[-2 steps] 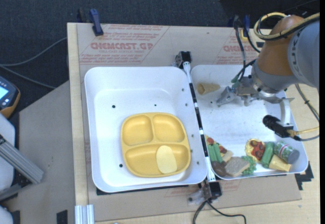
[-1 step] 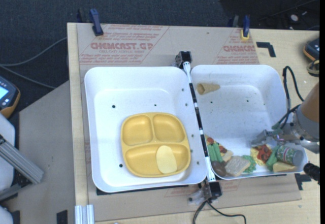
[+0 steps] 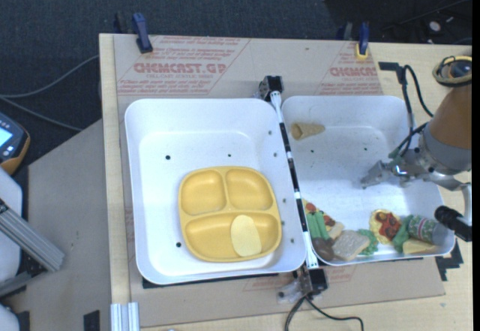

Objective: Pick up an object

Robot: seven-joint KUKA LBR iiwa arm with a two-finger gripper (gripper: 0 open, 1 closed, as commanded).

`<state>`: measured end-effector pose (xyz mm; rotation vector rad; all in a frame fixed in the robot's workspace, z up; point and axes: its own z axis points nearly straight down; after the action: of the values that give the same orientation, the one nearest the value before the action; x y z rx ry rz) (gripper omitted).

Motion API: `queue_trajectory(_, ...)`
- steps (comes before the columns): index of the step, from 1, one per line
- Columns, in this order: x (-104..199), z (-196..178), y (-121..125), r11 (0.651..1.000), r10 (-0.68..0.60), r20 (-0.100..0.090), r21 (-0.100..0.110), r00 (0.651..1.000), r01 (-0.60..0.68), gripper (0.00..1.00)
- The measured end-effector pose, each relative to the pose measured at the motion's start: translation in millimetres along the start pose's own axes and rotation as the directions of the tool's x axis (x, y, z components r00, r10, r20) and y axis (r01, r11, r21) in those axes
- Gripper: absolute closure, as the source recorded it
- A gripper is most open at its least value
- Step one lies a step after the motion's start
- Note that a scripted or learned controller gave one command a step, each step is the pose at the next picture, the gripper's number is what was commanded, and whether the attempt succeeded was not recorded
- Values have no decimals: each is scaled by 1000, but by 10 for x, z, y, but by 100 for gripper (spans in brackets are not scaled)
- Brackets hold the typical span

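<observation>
Nothing has been lifted yet, as far as this view tells: the claw [image 3: 373,176] hangs low over the bare middle of the right bin [image 3: 341,108], reaching in from the right, and nothing sits between its fingers. Whether those fingers are spread or closed I cannot tell; they read as a thin grey shape against the white floor, so the view is too poor to settle it. The candidates for picking lie elsewhere: a cluster of toy foods [image 3: 371,236] is crowded along the near edge of the right bin, below the claw and apart from it, and a small tan piece [image 3: 307,129] rests near the far left corner of the same bin. In the left bin [image 3: 150,123] a yellow divided plate [image 3: 225,209] carries a pale oval piece [image 3: 245,235] in its near compartment. So the whole of the task appears to remain: choosing one item, closing on it and raising it. As for writing, the brown board on the desk [image 3: 180,70] under the bins bears red lettering that reads roughly "CHEMCAST GP", repeated on the right side where it is partly covered.
</observation>
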<state>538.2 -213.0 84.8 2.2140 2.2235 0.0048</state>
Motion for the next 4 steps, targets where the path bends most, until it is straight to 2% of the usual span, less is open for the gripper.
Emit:
queue_trajectory(1, -17, -227, 654, 1000, 0, 3, -5, 1000, 0, 0)
queue_trajectory(2, 17, 9, 1297, 1000, 1, -13, 16, 1000, -1, 0)
queue_trajectory(3, -127, -1201, 1317, 1000, 4, 6, -11, 1000, -4, 0)
queue_trajectory(4, -83, -85, 226, 1000, 8, -12, 20, 1000, -7, 0)
